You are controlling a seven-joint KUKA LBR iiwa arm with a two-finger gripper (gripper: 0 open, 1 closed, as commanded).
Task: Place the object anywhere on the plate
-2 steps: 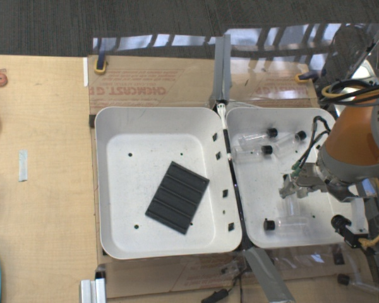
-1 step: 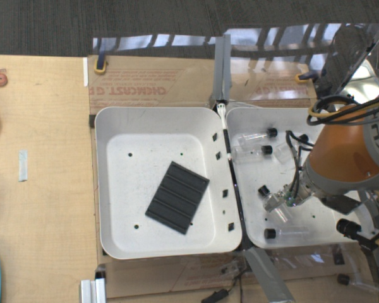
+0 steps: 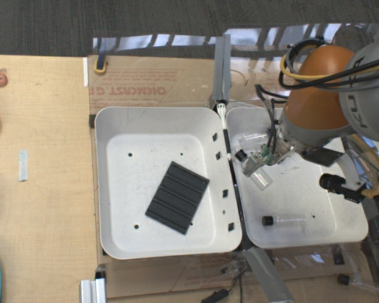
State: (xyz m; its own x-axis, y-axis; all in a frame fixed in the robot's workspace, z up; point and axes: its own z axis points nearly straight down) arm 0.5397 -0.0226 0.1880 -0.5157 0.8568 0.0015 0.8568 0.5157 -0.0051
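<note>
I am hovering the gripper [image 3: 256, 163] over the left part of the right bin [image 3: 341, 235], close to the wall shared with the left bin [image 3: 114, 232]. I am guessing the object is the clear tube with a black cap [image 3: 284, 221] lying near that bin's front, and I am taking the dark ridged slab [image 3: 177, 197] in the left bin as the plate. I should be centring above the tube and aligning across its width before descending.
</note>
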